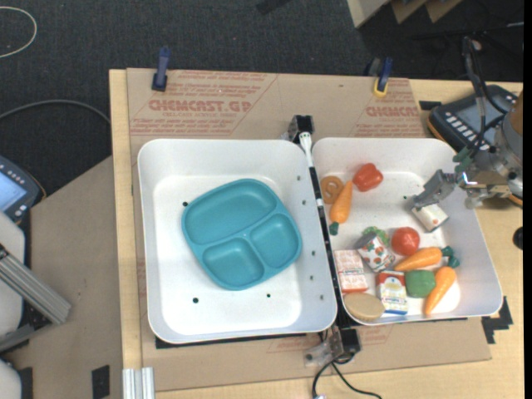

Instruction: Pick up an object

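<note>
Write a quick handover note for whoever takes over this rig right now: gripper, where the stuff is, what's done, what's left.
Gripper: over the right bin, just above a small white block; nothing seen between its fingers.
Things: toy food lies in the right bin, including a red tomato, carrots and a red pepper. The left bin holds a teal divided plate.
Done: no object lifted yet.
Left: close on one item and raise it.

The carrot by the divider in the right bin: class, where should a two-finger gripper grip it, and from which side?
Probably the carrot at its thick middle, from above, fingers closing across its width. It lies flat, pointing up-down in view, with the divider on its left and a brown ring touching its top.
</note>
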Motion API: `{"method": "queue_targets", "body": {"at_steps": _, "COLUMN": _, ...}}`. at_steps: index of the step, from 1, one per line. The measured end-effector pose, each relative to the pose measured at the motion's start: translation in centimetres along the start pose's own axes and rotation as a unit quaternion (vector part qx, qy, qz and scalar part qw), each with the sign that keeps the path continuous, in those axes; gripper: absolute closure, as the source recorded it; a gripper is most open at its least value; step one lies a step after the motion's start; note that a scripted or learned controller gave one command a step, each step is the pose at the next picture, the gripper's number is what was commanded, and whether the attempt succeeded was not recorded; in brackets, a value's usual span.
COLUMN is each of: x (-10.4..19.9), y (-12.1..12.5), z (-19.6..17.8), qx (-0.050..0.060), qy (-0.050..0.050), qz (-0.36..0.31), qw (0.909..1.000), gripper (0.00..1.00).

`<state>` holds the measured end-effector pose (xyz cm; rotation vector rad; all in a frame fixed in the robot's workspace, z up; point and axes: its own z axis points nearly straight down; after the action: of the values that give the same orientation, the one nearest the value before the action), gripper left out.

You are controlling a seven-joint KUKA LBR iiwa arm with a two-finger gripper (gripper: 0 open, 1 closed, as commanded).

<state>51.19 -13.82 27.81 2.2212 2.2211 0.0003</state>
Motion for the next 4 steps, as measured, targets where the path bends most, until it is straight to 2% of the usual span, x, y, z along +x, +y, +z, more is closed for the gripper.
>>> {"method": "queue_targets", "body": {"at_steps": 1, "x": 3.1, "y": -3.7, "z": 13.6, "qx": 0.009, "qy": 0.003, "qz": 0.000, "qw": 1.0000, "gripper": 0.00}}
{"method": "queue_targets", "body": {"at_steps": 2, "x": 2.8, "y": -3.2, "z": 11.8, "qx": -0.001, "qy": -0.001, "qz": 0.001, "qw": 1.0000, "gripper": 1.00}}
{"method": "queue_targets", "body": {"at_steps": 3, "x": 13.2, "y": -3.2, "z": 9.2, "qx": -0.002, "qy": 0.002, "qz": -0.006, "qw": 1.0000, "gripper": 1.00}}
{"method": "queue_targets", "body": {"at_steps": 4, "x": 24.1, "y": -2.5, "z": 4.0, "qx": -0.003, "qy": 0.003, "qz": -0.007, "qw": 1.0000, "gripper": 1.00}}
